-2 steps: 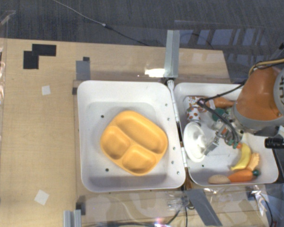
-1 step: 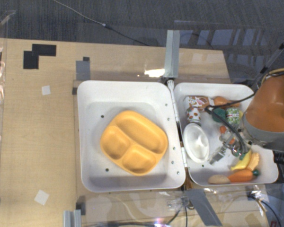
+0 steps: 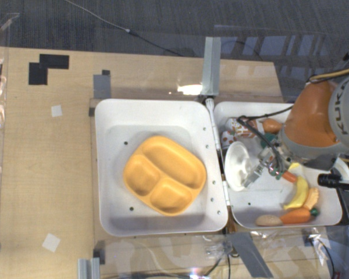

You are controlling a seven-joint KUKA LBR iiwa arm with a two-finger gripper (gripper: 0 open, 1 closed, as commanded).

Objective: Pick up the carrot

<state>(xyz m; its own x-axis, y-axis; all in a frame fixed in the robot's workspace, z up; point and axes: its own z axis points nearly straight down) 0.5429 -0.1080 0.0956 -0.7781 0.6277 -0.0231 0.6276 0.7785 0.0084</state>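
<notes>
Lying apart from the jaws [image 3: 257, 171], carrot [image 3: 295, 215] near bin's [image 3: 244, 217] front rim

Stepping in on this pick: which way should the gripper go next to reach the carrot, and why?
Probably shift the gripper toward the bin's near right corner before descending. It sits over the white bowl in the right bin, while the carrot lies by that bin's near edge, beside the banana and a beige piece. Nothing shows between its fingers.
</notes>
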